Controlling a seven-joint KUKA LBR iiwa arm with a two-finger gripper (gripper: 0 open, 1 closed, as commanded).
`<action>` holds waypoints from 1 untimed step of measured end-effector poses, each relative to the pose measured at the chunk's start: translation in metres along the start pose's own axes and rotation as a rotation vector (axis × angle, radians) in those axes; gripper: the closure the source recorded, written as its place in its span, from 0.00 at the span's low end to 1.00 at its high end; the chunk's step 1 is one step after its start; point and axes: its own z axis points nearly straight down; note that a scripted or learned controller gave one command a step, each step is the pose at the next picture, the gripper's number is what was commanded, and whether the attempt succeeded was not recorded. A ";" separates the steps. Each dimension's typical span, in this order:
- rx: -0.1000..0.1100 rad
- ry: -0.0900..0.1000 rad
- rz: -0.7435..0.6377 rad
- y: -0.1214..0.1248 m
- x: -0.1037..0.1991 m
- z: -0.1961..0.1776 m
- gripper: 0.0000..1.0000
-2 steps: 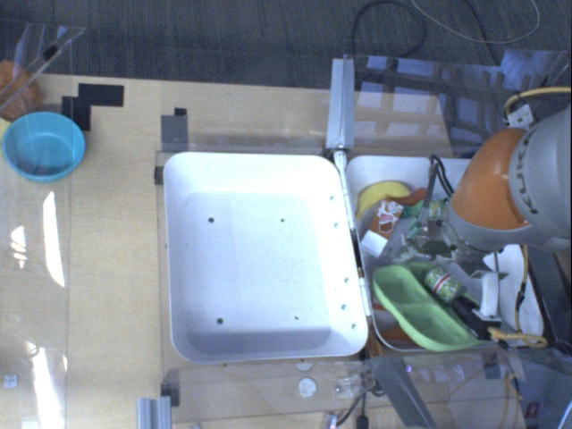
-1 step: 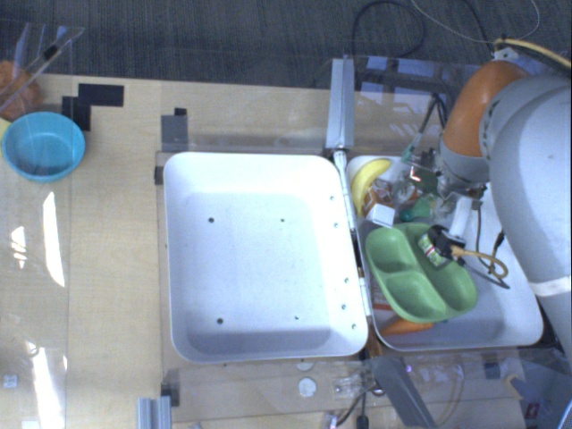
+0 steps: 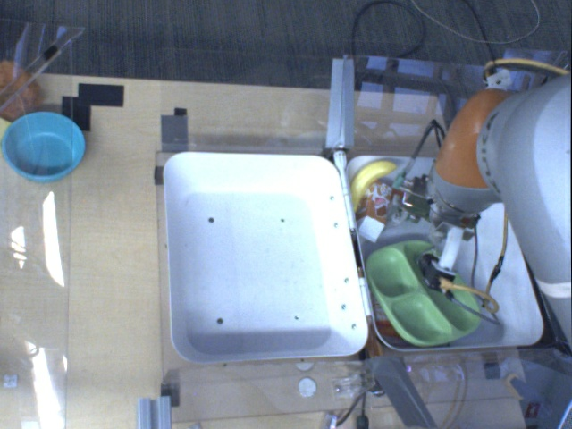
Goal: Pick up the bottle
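Note:
In the right bin (image 3: pixel 523 324), near its far left corner, lies a small bottle (image 3: pixel 378 202) with a red-brown label, close to the bin's left wall. A yellow, banana-like thing (image 3: pixel 371 177) lies just behind it. My gripper (image 3: pixel 407 195) is low in the bin, right beside the bottle on its right. The grey arm with its orange band (image 3: pixel 466 141) rises behind the gripper and hides part of the bin. Whether anything sits in the gripper cannot be made out.
A green two-compartment tray (image 3: pixel 407 307) fills the near part of the right bin. The left white bin (image 3: pixel 259 257) stands alongside, with a metal post (image 3: pixel 340 105) at the divide. A blue bowl (image 3: pixel 43 146) rests on the bench at far left.

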 end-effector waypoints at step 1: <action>0.003 0.006 0.006 0.089 -0.023 -0.054 0.00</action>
